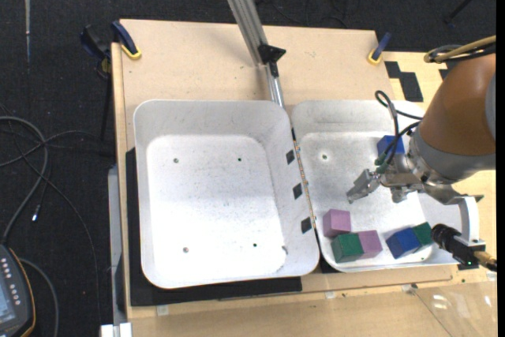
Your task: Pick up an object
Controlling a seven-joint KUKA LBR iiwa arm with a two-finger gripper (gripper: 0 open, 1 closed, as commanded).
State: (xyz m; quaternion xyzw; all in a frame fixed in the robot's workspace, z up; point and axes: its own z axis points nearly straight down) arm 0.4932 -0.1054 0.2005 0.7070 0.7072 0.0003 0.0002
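I saw the arm point(461, 122) reach in over the right bin point(339, 122), its tool point(364, 187) angled leftward; I couldn't tell its opening.

A robotics lab: clamped wooden bench point(237, 63), loose cables point(31, 154) over dark carpet.

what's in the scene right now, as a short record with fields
bins: left bin and right bin, side by side
blocks: pink, purple, dark green, blue, green, all at the right bin's near edge
gripper: over the right bin, above the blocks, touching none
held: nothing seen between the fingers
arm: reaching in from the right
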